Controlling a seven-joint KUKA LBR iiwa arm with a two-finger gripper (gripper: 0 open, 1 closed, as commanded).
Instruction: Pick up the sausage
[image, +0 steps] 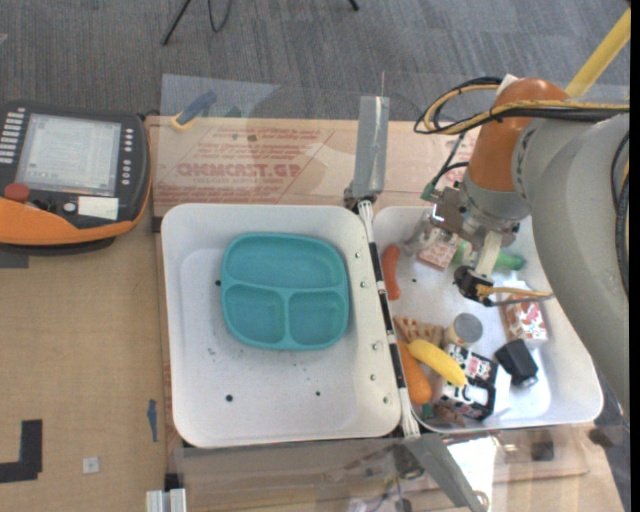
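Note:
The sausage (390, 272) is a short reddish-orange link lying lengthwise against the left wall of the right bin (575, 395). My gripper (452, 238) hangs over the upper part of that bin, a little right of the sausage and apart from it. A small pinkish packet (434, 252) lies just under the gripper. Nothing is seen held in the gripper.
The right bin also holds a banana (437, 360), a carrot (418, 380), a brown wafer (418, 328), a grey disc (467, 327), a red-white packet (527, 320), a black block (518, 360) and a green item (511, 262). A teal divided plate (285, 290) sits in the left bin (190, 400).

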